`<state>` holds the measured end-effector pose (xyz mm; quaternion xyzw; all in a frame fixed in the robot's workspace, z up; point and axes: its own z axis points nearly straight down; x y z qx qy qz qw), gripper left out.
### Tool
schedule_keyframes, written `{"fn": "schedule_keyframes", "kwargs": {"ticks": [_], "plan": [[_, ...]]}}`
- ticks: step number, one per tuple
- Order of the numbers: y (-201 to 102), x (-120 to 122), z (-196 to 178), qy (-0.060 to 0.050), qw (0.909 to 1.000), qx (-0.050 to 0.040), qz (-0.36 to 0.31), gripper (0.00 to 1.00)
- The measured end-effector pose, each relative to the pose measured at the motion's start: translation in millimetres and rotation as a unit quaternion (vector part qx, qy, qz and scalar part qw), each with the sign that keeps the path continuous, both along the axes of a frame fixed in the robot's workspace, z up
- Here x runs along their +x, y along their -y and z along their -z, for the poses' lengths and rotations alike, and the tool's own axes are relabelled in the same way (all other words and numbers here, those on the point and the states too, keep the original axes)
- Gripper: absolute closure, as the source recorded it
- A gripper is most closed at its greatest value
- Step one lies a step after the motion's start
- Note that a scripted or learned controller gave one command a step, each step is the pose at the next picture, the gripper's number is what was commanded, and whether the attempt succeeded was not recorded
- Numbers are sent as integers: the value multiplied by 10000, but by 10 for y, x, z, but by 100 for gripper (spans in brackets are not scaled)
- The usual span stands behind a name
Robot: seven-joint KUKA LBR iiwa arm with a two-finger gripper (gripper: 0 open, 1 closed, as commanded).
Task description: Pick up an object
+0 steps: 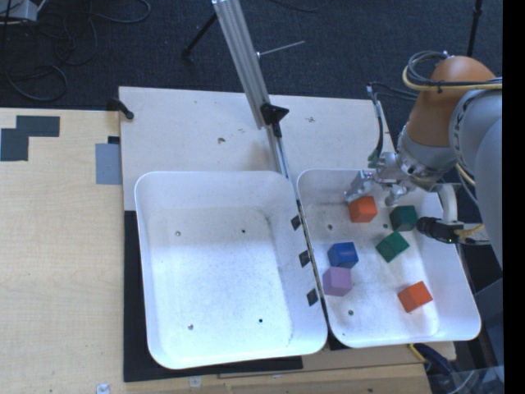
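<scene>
The grey arm reaches in from the right, its orange band sitting up and to the right of the tool. The wrist bends down and leftward from that band, ending in the tool's metal fingers, which splay low and point downward.

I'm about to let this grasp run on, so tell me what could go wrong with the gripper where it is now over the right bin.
1. The gripper sits just above the orange block near the right bin's far wall; it might nudge the block away rather than grip it.
2. A dark green block lies close beside the orange one, so the fingers could catch it or push it.
3. The other blocks are bunched nearby, among them the blue block, so a shoved block may knock them.
</scene>
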<state>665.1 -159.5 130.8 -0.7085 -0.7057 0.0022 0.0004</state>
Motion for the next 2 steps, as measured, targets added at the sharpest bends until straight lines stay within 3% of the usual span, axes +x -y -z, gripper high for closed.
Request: {"fn": "schedule_keyframes", "kwargs": {"ticks": [1, 2], "plan": [[-115, 24, 427, -2, 10000, 13, -21, 0], [-113, 27, 306, -1, 10000, 10, -30, 100]]}}
